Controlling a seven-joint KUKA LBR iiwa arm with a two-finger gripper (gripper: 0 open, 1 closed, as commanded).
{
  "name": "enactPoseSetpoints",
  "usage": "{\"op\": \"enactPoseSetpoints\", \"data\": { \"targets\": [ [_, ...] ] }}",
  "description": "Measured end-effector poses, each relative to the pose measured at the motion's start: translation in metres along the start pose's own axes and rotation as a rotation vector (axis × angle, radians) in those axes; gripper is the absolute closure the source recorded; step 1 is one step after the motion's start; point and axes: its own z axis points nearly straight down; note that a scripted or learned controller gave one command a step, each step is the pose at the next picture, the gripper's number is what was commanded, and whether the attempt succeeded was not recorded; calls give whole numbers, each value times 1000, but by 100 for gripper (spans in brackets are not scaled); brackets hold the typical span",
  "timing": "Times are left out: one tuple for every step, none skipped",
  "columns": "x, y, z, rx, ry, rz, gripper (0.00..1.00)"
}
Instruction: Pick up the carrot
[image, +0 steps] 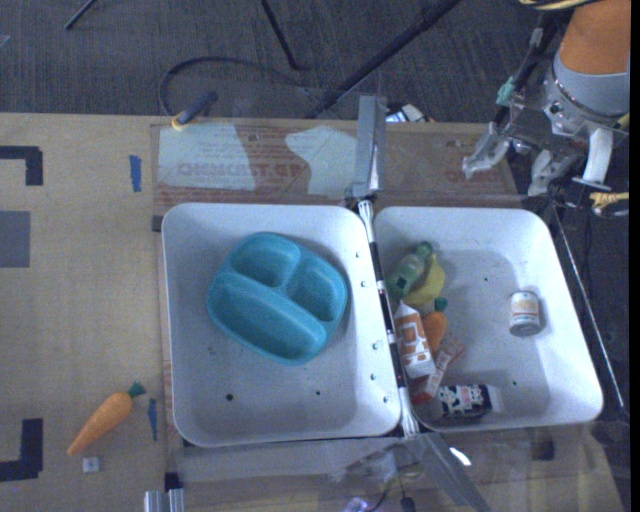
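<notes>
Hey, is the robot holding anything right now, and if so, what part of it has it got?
Nothing is held. The gripper hangs above the far right corner of the right bin, with nothing between its jaws.

I see open floor in the right bin (560, 395) centre; beside the carrot (436, 331), a carton (412, 341) and a yellow-green toy (418, 273) crowd its left wall.
</notes>
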Motion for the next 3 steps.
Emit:
{"op": "enactPoseSetpoints", "data": {
  "targets": [
    [23, -48, 93, 6, 2, -315, 0],
    [-13, -60, 211, 2, 1, -297, 0],
    [-8, -86, 215, 1, 2, -14, 0]
  ]
}}
